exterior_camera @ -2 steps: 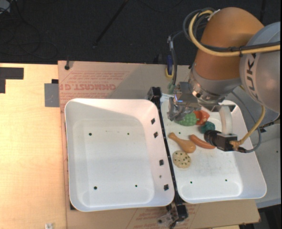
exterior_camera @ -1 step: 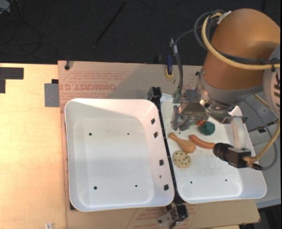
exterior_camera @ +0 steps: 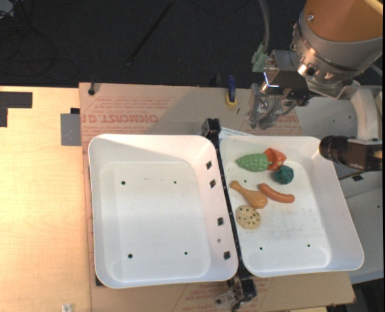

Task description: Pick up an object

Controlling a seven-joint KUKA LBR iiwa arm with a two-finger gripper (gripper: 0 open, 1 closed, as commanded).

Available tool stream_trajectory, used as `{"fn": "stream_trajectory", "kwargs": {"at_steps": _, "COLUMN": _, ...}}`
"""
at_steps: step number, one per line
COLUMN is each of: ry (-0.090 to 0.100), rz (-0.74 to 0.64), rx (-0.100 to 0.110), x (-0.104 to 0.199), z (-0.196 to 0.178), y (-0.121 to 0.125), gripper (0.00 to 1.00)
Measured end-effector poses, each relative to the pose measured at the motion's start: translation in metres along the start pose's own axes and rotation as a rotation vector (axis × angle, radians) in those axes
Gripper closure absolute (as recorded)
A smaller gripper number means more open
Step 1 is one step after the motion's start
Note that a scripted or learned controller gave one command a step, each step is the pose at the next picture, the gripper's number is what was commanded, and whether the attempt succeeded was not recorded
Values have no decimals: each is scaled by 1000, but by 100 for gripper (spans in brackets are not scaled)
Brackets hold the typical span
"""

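My gripper (exterior_camera: 265,117) hangs above the far edge of the right bin (exterior_camera: 329,239), with nothing visibly between its fingers. Below it in that bin lie a green bumpy vegetable (exterior_camera: 253,162), an orange-red piece (exterior_camera: 275,156) and a dark teal lump (exterior_camera: 283,175). Closer to the front are a tan drumstick (exterior_camera: 249,195), an orange sausage (exterior_camera: 277,194) and a round cookie with dark chips (exterior_camera: 248,218). All of them rest on the bin floor, apart from the gripper.
The left bin (exterior_camera: 114,239) sits beside the right one, with a black divider strip (exterior_camera: 220,194) between them. Brown cardboard (exterior_camera: 147,112) lies behind the bins, and a pale wooden bench (exterior_camera: 30,207) stretches to the left.
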State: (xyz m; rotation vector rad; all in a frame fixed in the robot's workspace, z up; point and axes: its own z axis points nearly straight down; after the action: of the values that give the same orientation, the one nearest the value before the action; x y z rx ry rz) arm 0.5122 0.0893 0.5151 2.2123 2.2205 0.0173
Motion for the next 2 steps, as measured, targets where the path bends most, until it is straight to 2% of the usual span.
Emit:
{"fn": "stream_trajectory", "kwargs": {"at_steps": 1, "ry": -4, "rz": -1, "rx": 21, "x": 44, "z": 42, "y": -6, "gripper": 100}}
{"fn": "stream_trajectory", "kwargs": {"at_steps": 2, "ry": -5, "rz": -2, "rx": 20, "x": 89, "z": 78, "y": 54, "gripper": 100}}
